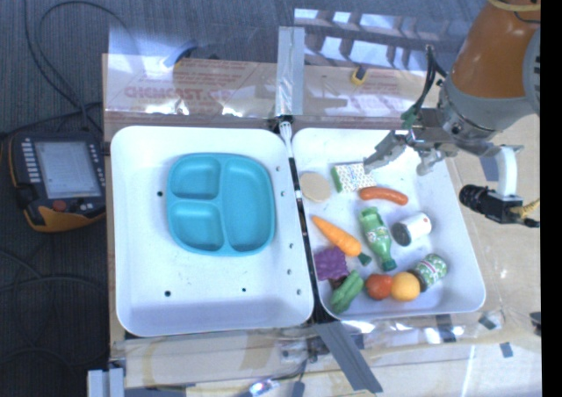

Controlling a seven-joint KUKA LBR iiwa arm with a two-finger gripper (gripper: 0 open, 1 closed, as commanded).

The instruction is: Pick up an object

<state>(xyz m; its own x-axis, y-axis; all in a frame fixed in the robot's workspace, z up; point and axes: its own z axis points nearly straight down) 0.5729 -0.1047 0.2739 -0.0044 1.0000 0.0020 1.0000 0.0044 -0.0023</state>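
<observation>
Tool (pixel 406 153) hovering over right bin's (pixel 465 250) far edge, fingers spread wide, gripping nothing; sponge (pixel 352 177) and sausage (pixel 384 196) just below.

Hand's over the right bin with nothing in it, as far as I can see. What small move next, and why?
Probably lower the hand slightly down and left toward the green-speckled sponge. The hand hangs above the right bin at its far side, the sponge is the nearest item, and it lies apart from the crowded toys nearer the front.

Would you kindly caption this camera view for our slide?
KUKA arm's gripper hovers above the toy-food-filled right bin; a blue divided plate sits in the left bin.
</observation>
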